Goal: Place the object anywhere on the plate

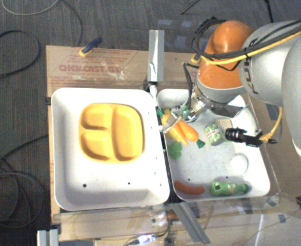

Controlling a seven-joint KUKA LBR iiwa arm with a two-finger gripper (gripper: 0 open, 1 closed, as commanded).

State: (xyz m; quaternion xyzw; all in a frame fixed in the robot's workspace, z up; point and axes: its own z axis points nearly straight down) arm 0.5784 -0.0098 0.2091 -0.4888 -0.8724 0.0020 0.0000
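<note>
A yellow plate [112,131] with three compartments lies in the left white bin [68,188]. My gripper [180,115] hangs below the orange wrist band, over the upper left part of the right bin [262,181], close to the wall between the bins. Just below its tip lies an orange carrot-like toy [184,131], its upper end meeting the gripper tip. The arm's body hides the bin's back corner. Nothing lies on the plate.
In the right bin a green leafy piece [175,150] lies below the carrot. A green-and-white item [212,133] and a white round object [239,163] lie to its right. A red sausage [191,189] and a green oblong toy [229,188] sit along the front wall.
</note>
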